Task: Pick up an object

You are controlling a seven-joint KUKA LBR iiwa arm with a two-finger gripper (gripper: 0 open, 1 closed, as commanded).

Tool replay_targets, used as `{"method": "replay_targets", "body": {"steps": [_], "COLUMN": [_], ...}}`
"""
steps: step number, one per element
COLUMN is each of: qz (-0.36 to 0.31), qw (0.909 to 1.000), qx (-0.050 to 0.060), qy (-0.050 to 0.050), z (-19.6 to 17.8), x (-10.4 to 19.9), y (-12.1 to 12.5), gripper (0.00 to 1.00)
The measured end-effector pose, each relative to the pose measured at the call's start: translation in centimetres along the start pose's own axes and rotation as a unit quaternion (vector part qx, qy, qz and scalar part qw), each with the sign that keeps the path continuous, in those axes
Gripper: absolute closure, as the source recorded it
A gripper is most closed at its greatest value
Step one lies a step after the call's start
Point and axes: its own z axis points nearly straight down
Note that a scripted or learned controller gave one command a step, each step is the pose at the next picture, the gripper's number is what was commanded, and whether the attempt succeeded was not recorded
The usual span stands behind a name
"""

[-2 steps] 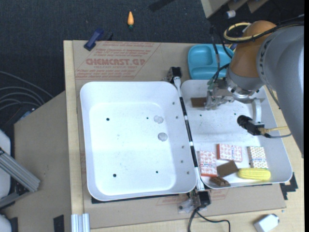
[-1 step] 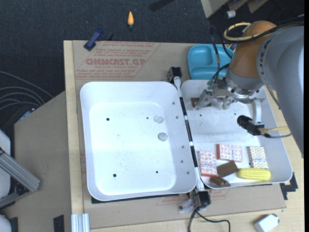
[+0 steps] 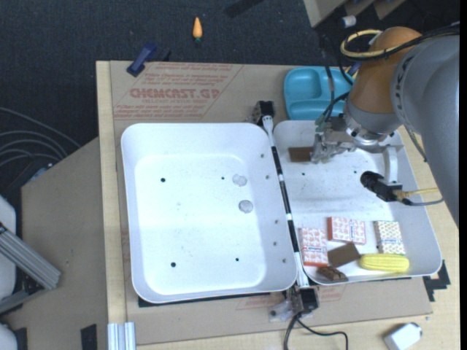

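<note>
My gripper [image 3: 322, 152] hangs low over the far left corner of the right bin [image 3: 408, 208], with the orange-banded wrist above it. A small brown block [image 3: 298, 154] lies just left of the gripper, very close to it; whether they touch I cannot tell. Along the near edge of that bin lie three red-and-white patterned packets [image 3: 347, 230], a second brown block [image 3: 343, 254], a yellow corn cob [image 3: 384, 263] and a small dark brown thing [image 3: 333, 273].
The left bin [image 3: 146, 141] holds two small pale round spots [image 3: 243, 194]. A blue dish [image 3: 310, 93] stands behind the right bin. A blue object [image 3: 141, 60] and a small orange one [image 3: 197, 28] lie beyond the bench.
</note>
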Motion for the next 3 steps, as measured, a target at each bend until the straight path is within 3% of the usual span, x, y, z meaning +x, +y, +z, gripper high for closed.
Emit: {"method": "replay_targets", "body": {"steps": [1,2,3], "qz": [0.0,0.0,0.0], "qw": [1.0,1.0,1.0], "qx": [0.0,-0.001,-0.001], "qy": [0.0,0.0,0.0], "z": [0.0,-1.0,-1.0], "x": [0.0,0.0,0.0], "y": [0.0,0.1,0.0], "gripper": [0.0,1.0,0.0]}}
